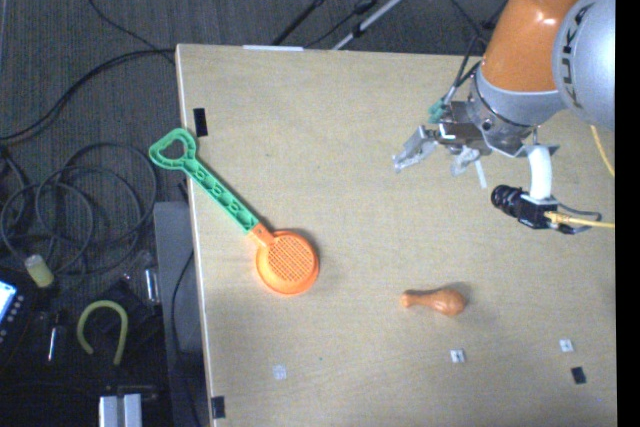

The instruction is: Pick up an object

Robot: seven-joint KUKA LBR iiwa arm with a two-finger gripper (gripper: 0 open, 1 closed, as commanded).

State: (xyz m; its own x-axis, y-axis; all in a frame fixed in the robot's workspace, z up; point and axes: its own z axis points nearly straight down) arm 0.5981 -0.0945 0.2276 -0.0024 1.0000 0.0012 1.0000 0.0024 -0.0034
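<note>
Metal jaws spread wide, holding nothing; orange mesh sieve [285, 261] with green handle; orange pear-shaped gourd [437, 300]

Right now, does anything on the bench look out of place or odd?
Yes. The strainer toy lies with its green handle past the bench's left edge, over the floor. The small orange drumstick-shaped piece lies flat on the bench. The end effector hangs above the bench.
</note>
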